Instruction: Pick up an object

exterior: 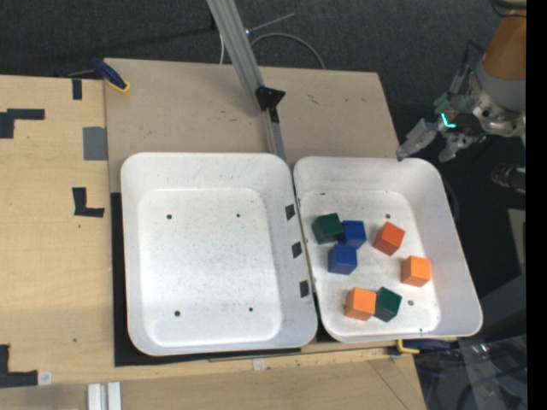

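right bin (444, 196) holds blocks (344, 258), well apart from end effector (433, 142).

Robotics laboratory test bench. A plywood benchtop (214, 101) marked with black tape pieces (81, 202) carries two shallow white bins (205, 165) on a dark mat; small coloured cubes (389, 237) serve as test objects, a slanted aluminium strut (239, 45) crosses the scene, and an industrial arm (504, 58) stands at right
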{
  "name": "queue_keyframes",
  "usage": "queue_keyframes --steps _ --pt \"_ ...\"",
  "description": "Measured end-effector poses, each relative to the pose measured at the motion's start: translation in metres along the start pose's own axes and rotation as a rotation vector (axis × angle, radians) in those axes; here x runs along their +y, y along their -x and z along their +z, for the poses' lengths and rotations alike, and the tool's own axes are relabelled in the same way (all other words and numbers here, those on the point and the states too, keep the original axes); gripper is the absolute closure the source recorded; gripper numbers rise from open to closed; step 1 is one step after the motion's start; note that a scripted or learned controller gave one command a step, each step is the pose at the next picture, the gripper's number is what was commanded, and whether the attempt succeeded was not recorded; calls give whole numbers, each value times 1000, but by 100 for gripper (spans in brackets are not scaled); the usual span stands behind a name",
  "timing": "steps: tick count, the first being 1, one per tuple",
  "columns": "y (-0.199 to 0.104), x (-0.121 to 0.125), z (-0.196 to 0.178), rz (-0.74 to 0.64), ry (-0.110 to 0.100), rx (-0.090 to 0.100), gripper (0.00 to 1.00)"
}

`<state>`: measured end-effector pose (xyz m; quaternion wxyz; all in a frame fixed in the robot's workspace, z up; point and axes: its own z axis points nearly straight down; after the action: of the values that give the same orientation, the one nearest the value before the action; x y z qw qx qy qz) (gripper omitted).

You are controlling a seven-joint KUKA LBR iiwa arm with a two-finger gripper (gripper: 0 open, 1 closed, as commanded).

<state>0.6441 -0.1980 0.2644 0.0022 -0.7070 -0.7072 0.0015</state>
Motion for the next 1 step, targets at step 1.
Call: queue_keyframes --steps 1 --pt "0 1 -3 -1 4 -2 0"
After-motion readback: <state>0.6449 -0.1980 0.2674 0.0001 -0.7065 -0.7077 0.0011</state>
